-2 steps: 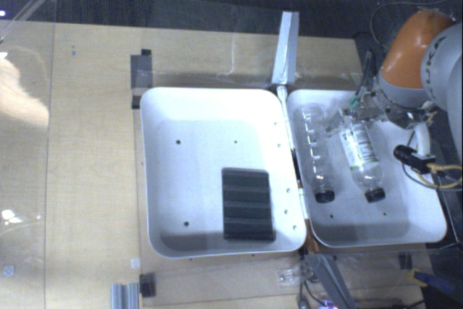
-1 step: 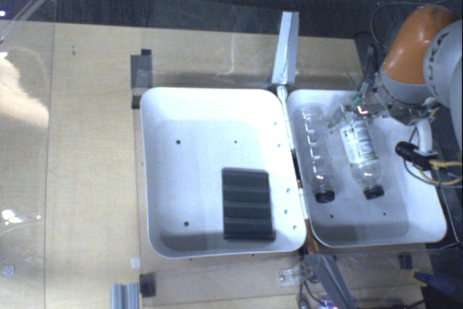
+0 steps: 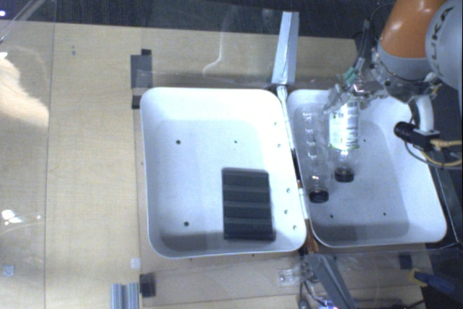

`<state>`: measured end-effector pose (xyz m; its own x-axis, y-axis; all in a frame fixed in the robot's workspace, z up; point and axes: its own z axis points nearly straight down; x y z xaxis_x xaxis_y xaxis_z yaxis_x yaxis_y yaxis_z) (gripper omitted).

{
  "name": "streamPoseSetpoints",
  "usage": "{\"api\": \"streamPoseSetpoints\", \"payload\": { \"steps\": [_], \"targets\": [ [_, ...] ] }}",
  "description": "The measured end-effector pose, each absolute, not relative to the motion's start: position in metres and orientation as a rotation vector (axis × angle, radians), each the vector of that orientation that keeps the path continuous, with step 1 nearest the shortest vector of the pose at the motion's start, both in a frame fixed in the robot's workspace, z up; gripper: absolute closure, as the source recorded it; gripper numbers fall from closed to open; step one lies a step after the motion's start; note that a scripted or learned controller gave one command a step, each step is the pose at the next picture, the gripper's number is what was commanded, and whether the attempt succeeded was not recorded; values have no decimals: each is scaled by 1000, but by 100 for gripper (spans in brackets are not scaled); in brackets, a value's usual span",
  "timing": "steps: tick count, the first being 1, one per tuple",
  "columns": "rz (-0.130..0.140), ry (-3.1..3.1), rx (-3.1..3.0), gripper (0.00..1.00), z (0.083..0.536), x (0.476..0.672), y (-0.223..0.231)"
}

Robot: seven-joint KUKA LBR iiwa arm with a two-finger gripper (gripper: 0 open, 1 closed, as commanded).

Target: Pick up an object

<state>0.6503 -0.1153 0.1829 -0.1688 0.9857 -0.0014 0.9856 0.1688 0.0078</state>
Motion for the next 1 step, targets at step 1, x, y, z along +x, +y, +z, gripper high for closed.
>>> {"api": "streamPoseSetpoints", "payload": {
  "steps": [1],
  "targets": [
    [-10,1926,2480,100,149,668,-120]
  ]
}}
